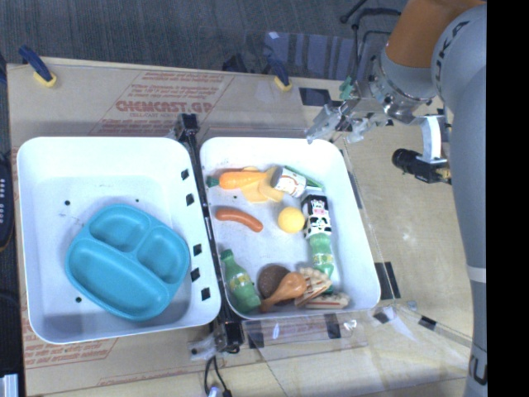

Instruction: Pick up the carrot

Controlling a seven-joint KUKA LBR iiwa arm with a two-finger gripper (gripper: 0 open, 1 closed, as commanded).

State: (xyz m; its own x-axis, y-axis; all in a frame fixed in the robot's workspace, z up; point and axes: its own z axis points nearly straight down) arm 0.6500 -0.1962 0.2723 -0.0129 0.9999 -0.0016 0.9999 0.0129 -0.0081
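The carrot (240, 179) is orange with a small green tip and lies flat at the back of the right bin (361, 246), its tip toward the divider. A yellow toy (264, 192) touches its right end. My gripper (335, 127) hangs above the bin's far right corner, to the right of the carrot and well apart from it. Its fingers are spread open and hold nothing.
Around the carrot lie a red sausage (238, 218), a yellow ball (290, 220), a cow-patterned bottle (317, 216), a green bottle (240, 281) and a drumstick (286, 288). A blue divided plate (128, 259) lies in the left bin (33, 222).
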